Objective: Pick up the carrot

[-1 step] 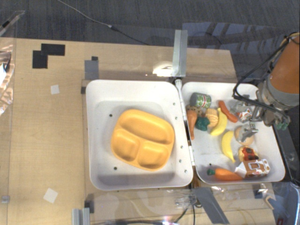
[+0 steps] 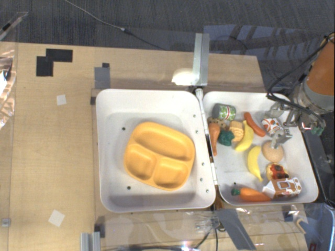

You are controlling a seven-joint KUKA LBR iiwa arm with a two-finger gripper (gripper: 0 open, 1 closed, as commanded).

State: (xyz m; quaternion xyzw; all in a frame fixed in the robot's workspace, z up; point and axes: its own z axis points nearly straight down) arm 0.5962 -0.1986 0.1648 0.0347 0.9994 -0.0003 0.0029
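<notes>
no legible text, labels or numbers anywhere

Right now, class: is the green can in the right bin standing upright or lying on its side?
Lying on its side. The green can shows its round end facing the camera, near the right bin's back wall.

One fixed overhead cam, slanted down on both bins [image 2: 104, 156], arm entering from right
</notes>
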